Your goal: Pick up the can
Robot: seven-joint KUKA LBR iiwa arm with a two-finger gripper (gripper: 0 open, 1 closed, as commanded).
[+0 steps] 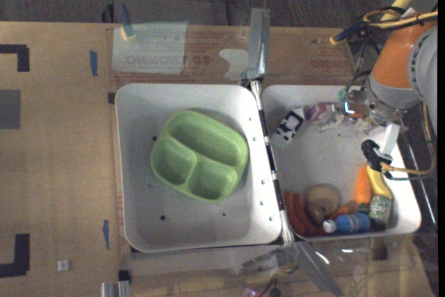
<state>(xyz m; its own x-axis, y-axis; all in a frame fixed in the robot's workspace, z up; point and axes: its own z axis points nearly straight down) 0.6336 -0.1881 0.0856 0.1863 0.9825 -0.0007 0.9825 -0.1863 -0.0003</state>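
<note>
— At the near edge of the right bin [410, 219], what lies there?

— A blue bottle [351, 224] on its side, with a small green jar [380, 209] just to its right in the corner. Red sausages [295, 212] sit at the left wall.

— And the can [323, 199]?

— Just behind the bottle, near the sausages: a round brown thing, upright as far as I can tell. Nothing grips it.

— Further back?

— A carrot [362, 184] and a banana [379, 181] behind the jar. In the left bin [132, 149], a green divided plate [199, 156] lies in the middle.

— Where is the gripper [351, 111]?

— Over the far side of the right bin, well apart from the can, beside a pinkish packet [321, 110] and a black-and-white item [288, 125]. Open or closed, I cannot tell. The arm [400, 66] comes in from the right.
</note>
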